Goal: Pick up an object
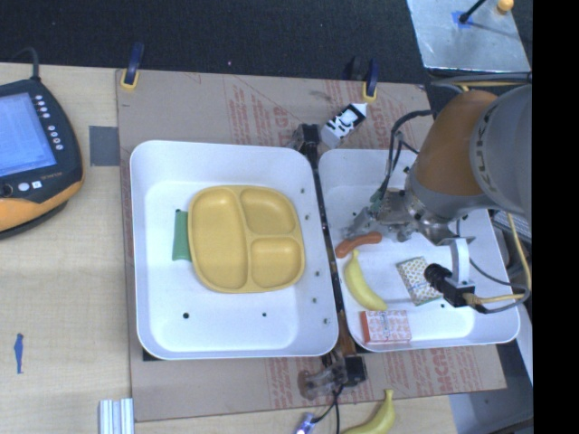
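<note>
So the surface (72, 287) is a light wood bench with a sheet of brown cardboard (226, 107) clamped on top, and two shallow white bins sit side by side on that. Our hand (384, 213) is down low in the right white bin (488, 328), at its upper middle, hanging off the grey arm with the orange band (457, 147). It's too tangled in cables and shadow for us to make out how it stands, so we can't tell, and we don't see anything in its grip.

Just beside it, towards the lower left, lies a small orange-red sausage-shaped toy (359, 241), which we'd guess is the target since it's closest. Right under that is a yellow plastic banana (362, 283), then a patterned square packet (415, 278) and a red-and-white flat packet (386, 326) near the front wall.

The left white bin (163, 333) has a yellow divided plastic tray (244, 238) resting over a green flat piece (181, 235). A second yellow banana (375, 416) lies outside, on the bench edge.
</note>
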`<state>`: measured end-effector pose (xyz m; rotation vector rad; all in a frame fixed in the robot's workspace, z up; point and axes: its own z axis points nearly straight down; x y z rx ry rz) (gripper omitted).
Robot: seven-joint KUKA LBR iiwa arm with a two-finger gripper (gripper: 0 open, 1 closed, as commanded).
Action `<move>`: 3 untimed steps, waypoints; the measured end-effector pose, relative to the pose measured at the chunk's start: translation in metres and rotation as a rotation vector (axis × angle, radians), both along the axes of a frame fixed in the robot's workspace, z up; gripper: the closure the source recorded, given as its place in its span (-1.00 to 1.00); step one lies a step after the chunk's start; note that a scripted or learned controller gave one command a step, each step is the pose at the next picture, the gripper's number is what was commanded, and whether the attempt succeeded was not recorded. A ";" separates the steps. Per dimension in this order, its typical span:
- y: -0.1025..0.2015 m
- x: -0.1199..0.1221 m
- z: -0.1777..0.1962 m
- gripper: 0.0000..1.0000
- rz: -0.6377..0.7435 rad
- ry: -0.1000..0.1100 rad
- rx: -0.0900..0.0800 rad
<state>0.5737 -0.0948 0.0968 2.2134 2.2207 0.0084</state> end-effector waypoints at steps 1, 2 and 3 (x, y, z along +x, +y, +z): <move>-0.052 0.077 0.020 -1.00 0.000 0.009 0.000; -0.054 0.083 0.009 -1.00 0.001 0.009 0.000; -0.053 0.082 -0.005 -1.00 0.002 0.013 0.002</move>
